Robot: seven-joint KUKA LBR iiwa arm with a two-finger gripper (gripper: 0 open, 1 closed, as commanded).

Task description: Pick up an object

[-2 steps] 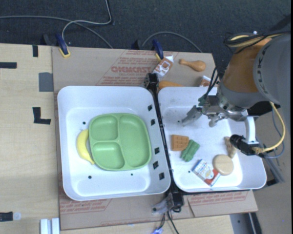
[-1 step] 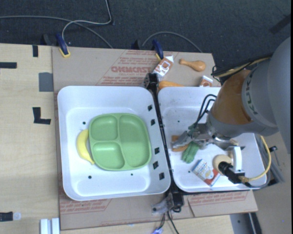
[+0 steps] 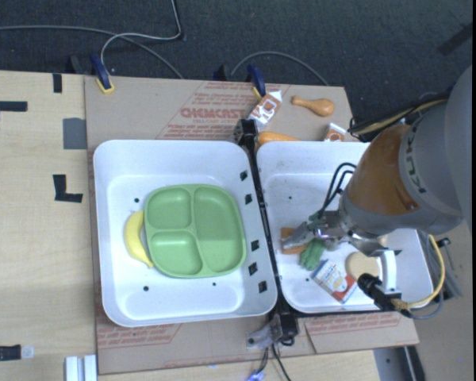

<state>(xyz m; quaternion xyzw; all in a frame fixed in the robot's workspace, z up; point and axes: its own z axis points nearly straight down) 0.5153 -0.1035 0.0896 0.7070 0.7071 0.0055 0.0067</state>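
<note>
In the right bin (image 3: 285, 173), the gripper (image 3: 305, 236) sits low over a small cluster of objects near the bin's left wall. Its fingers (image 3: 295, 234) point toward that wall, but whether they are apart or closed on something cannot be told from this angle. Just under and beside them lies a green object (image 3: 311, 254), with a small orange piece (image 3: 290, 248) touching its left side. Slightly further toward the near edge rests a small white packet with red and blue print (image 3: 332, 279), and next to it a pale round object (image 3: 362, 265), partly covered by the arm's wrist. The grey arm with its orange band (image 3: 385, 177) fills the right part of that bin.

The left bin (image 3: 115, 213) holds a green divided plate (image 3: 195, 231), with a yellow banana (image 3: 135, 240) tucked against its left rim.

Beyond the bins, on the cardboard sheet (image 3: 198, 113) covering the surface, lie a tan drumstick-shaped toy (image 3: 312, 104), a small printed wrapper (image 3: 264, 106) and an orange item (image 3: 274, 138) touching the right bin's far rim.
</note>
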